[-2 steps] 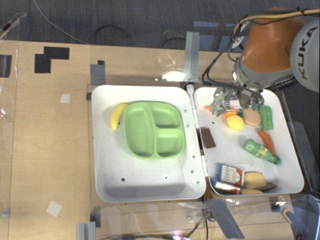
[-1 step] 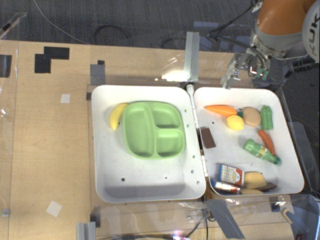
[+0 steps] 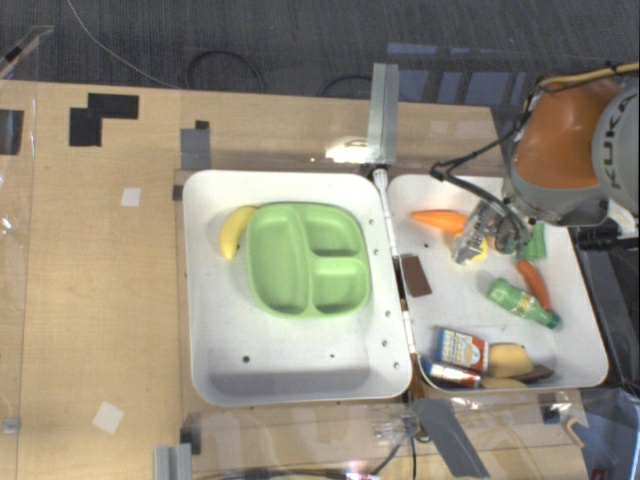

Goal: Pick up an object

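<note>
My gripper [image 3: 476, 240] hangs over the upper middle of the right bin [image 3: 590, 363], reaching in from the right. A small yellow object [image 3: 479, 253] shows right at its tip; whether it is gripped I cannot tell. An orange carrot [image 3: 438, 220] lies just left of the gripper. A second, redder carrot [image 3: 534, 282] and a green bottle [image 3: 522, 303] lie to its lower right. A green piece [image 3: 536, 245] sits partly under the wrist.
A brown block [image 3: 413, 275] lies by the right bin's left wall. A small printed box [image 3: 460, 349], a tan potato-like item [image 3: 508, 357] and a dark utensil [image 3: 536, 374] sit at its front. The left bin [image 3: 215, 368] holds a green divided plate [image 3: 305, 258] and a banana [image 3: 234, 231].
</note>
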Available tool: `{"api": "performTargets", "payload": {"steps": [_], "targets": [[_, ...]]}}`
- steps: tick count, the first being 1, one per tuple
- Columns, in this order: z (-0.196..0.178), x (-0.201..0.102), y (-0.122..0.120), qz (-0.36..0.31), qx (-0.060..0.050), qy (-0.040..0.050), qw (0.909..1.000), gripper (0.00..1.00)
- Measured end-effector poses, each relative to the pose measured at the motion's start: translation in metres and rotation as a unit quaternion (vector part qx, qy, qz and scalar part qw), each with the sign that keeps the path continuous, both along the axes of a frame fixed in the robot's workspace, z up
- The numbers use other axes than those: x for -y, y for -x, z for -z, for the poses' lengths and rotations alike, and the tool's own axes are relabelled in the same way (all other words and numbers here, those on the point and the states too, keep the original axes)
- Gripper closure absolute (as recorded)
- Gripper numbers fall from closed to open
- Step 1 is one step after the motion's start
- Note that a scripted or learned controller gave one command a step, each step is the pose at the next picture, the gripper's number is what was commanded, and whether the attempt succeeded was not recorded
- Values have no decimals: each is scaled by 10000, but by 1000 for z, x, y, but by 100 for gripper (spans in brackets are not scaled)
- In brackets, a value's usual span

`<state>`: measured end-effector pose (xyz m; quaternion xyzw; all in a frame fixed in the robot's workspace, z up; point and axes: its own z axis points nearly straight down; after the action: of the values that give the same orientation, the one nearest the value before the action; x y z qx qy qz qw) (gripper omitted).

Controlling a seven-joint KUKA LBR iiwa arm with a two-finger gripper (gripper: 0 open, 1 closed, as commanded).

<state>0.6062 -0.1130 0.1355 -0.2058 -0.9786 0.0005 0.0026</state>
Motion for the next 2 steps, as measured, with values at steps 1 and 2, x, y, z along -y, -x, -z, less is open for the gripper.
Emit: {"api": "performTargets", "payload": {"steps": [1, 2], "targets": [[-55, -76, 3, 1028, 78, -8, 9947, 100], [-85, -125, -18, 831, 83, -14, 9965, 100]]}}
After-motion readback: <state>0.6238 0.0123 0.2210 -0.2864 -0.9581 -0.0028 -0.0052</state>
